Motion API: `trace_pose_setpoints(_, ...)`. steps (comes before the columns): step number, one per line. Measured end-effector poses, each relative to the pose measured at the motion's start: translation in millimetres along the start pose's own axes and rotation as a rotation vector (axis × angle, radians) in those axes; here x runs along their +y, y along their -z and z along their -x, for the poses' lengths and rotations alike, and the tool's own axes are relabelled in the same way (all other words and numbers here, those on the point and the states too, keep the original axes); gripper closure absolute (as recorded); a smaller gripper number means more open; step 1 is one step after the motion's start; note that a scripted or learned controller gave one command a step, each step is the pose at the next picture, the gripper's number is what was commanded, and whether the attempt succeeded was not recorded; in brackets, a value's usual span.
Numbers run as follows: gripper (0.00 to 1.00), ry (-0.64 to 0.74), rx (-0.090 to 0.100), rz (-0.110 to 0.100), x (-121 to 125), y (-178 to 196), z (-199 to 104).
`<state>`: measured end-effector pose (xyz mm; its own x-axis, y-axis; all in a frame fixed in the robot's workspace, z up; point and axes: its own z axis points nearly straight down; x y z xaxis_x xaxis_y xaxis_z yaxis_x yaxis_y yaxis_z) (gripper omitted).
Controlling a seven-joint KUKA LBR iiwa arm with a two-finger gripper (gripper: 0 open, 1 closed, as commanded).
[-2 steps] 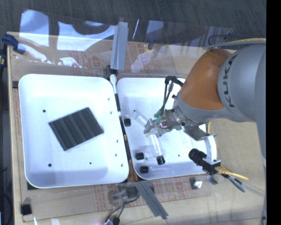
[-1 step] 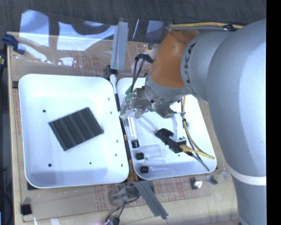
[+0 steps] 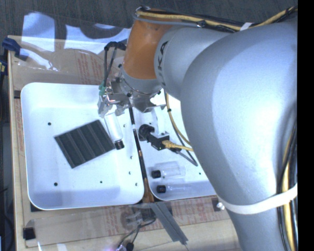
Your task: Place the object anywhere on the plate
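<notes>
Overhead view of the table with two white bins. The dark ribbed plate [image 3: 86, 143] lies flat and askew in the left bin [image 3: 36, 114]. The gripper [image 3: 110, 112] hangs just beyond the plate's right corner, under the orange-banded wrist. Directly below it, a clear vial [image 3: 113, 130] with a black cap [image 3: 119, 145] slants down, its capped end at the plate's right edge. Whether the gripper is parted or clamped on this vial cannot be told; the tube's upper end is lost against the gripper body. Two similar vials [image 3: 168, 171] lie well to the right of the plate, past the bin wall.

Handling, as judged: the vial looks light, rigid and smooth-walled, probably thin plastic or glass, so it is apt to slip or roll and may crack under a hard squeeze. The best hold is across the middle of the barrel, square to its axis. The plate's ribs should check rolling once the vial is released.
</notes>
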<state>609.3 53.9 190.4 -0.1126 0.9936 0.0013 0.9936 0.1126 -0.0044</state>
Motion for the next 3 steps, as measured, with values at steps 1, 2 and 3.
trace_pose_setpoints(1,1.00,0.010,-0.002,0.000,55,-100,-79)
trace_pose_setpoints(2,1.00,-0.574,0.001,0.001,53,-99,-117)
trace_pose_setpoints(3,1.00,-0.650,0.002,0.002,13,44,-32)
